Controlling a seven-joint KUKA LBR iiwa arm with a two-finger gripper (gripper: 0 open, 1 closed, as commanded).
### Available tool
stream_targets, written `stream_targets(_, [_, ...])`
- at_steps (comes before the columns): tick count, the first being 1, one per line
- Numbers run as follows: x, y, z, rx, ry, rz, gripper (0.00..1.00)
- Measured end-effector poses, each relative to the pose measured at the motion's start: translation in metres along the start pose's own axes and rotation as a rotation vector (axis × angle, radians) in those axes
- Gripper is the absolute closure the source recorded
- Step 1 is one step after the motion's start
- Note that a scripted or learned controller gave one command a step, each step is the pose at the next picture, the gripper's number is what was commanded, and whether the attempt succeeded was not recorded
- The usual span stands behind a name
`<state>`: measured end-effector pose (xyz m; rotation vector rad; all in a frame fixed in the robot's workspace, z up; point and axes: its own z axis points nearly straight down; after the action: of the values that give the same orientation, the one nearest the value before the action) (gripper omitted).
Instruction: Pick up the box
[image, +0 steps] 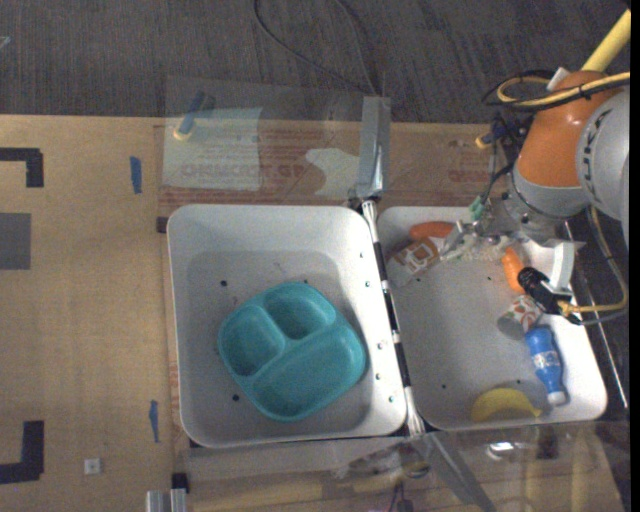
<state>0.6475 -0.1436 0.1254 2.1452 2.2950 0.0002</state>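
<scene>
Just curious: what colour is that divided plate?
Teal, seen in the camera view: the divided plate.

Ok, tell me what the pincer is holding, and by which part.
Cannot be told: the pincer sits right beside the small box in the right bin, with contact unclear.

So there's just one camera here, mounted up above the bench and looking down at a slant, not straight overhead. It sits far enough back that both shallow white plastic bins fit in: the left bin (190, 330) and the right bin (590, 395) side by side, plus a strip of tan wooden benchtop (80, 330) and dark floor (150, 40) along the top. The grey arm with the orange band (565, 140) comes in from the right, so the left bin lies well away from it, across the shared rim
</scene>
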Motion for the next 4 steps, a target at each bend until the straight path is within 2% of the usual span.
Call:
stream_targets(1, [0.0125, 0.0132, 0.0142, 0.019, -0.009, 0.043, 0.00])
stream_targets(2, [0.0170, 0.0179, 0.0155, 0.020, -0.022, 0.021, 0.00])
stream_targets(4, [0.0174, 0.0176, 0.0158, 0.021, -0.019, 0.072, 0.00])
